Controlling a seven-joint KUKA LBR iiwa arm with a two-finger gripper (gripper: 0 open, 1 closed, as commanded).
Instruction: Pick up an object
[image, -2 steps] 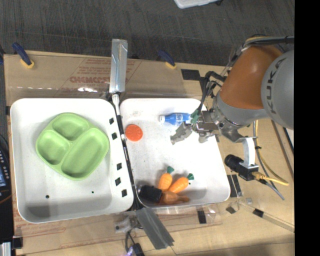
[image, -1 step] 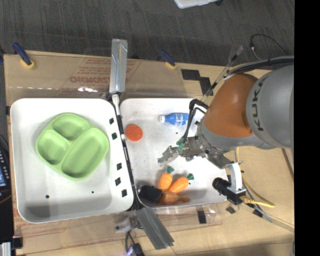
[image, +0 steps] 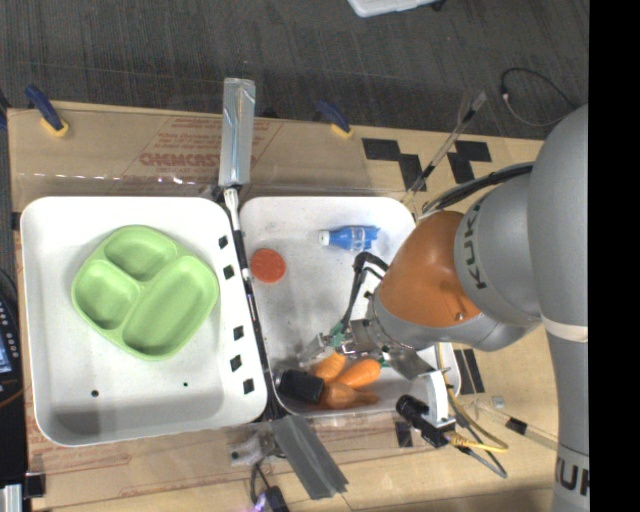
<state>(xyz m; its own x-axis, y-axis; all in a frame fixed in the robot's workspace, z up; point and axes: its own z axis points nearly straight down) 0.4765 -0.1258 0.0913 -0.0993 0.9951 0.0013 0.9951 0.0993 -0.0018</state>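
Carrots (image: 350, 378) lie at the near edge of the right bin (image: 300, 215).
The hand (image: 345, 345) hangs low just above them, and I cannot tell how it is set. Nothing looks lifted yet, so the picking up is not done.

Divided plate (image: 147, 291) in left bin (image: 45, 300); bottle (image: 350, 237), disc (image: 268, 265), carrots (image: 350, 374) in right bin (image: 300, 210).

Two bins (image: 40, 300), one green plate (image: 145, 290)
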